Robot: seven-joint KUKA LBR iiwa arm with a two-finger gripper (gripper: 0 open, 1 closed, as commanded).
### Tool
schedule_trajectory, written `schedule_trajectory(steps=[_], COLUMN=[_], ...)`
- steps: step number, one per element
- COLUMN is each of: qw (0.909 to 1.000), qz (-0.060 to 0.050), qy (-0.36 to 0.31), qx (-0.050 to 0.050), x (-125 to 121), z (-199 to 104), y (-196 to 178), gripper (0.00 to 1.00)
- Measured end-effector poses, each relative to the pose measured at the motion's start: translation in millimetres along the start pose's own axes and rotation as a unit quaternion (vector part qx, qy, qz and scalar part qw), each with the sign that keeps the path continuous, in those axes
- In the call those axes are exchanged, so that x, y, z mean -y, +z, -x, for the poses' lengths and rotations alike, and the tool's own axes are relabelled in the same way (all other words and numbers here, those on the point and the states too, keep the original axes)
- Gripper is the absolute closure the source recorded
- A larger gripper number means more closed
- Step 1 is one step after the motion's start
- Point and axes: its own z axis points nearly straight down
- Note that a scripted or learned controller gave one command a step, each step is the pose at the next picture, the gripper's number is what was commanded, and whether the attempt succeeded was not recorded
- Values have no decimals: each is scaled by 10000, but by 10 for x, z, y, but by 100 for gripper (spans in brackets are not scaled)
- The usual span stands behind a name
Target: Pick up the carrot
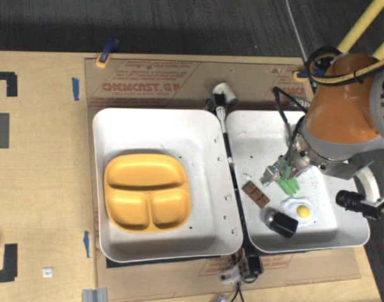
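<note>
"Two white bins on the counter, and our work is all in the right bin. Where do we take the carrot to be?"

"Near the middle of that bin, we think. We see a green leafy piece there and read it as the carrot's top. The orange body is hidden under the tool, so we can't be sure of it."

"And how does the tool sit to it?"

"Low over the bin floor, touching or just above the green piece, on the side toward the bin's far edge. We cannot tell whether the tool is released or clenched. Nothing shows us a carrot held in it."

"So how do we do the pick well?"

"We centre on the body, not the leaves, since the leaves would likely slip out. We close across the carrot's narrow width and lift straight up. We also mind the neighbours: the fried egg lies just beside the green piece toward the near edge. The brown bar is near, toward the bin's left edge. The black object sits by the near edge."
</note>
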Motion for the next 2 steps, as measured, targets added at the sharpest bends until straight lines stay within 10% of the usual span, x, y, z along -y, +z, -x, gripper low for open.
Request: schedule_trajectory(steps=[1, 2], qw=[9965, 9965], qz=[-17, -16], qy=[832, 834], qx=[-9, -8], x=[56, 56], z=[-410, -408], y=[-136, -136], gripper=[100, 0])
